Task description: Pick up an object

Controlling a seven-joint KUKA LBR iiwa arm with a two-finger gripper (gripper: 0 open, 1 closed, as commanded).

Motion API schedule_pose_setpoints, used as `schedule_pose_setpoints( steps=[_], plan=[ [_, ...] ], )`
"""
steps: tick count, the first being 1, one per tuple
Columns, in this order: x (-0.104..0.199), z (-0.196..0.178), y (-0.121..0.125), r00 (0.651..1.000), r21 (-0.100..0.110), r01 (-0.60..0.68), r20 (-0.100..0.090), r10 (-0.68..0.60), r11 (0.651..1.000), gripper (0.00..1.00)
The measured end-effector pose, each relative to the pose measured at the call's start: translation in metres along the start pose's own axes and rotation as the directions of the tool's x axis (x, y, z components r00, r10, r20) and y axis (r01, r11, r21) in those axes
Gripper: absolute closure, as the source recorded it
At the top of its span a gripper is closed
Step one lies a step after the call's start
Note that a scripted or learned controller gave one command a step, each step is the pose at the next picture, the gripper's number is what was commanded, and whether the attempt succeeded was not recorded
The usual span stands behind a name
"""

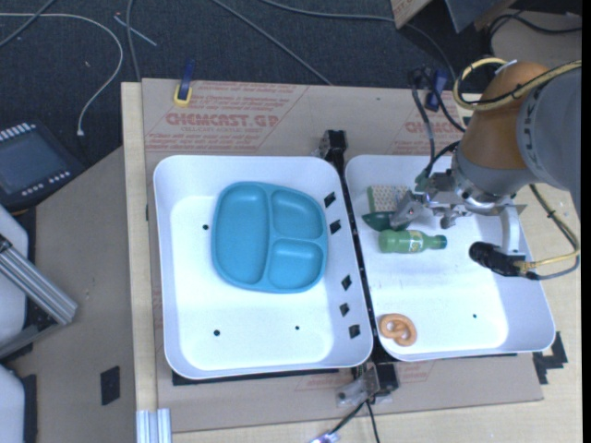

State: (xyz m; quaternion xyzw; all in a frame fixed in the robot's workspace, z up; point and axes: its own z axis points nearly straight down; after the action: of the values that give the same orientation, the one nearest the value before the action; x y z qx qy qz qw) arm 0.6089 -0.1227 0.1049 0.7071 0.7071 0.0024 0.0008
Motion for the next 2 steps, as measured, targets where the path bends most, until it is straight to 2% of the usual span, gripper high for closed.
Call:
schedule_pose_setpoints(
  steps=[1, 2],
  plan=[
    [0.000, 0.020, 0.000, 1.000, 0.008, 0.001, 0.001, -0.001, 1.000, 0.00],
    [0.001, 0.009, 0.001, 1.000, 0.006, 0.000, 0.000, 0.000, 1.000, 1.00]
  ],
)
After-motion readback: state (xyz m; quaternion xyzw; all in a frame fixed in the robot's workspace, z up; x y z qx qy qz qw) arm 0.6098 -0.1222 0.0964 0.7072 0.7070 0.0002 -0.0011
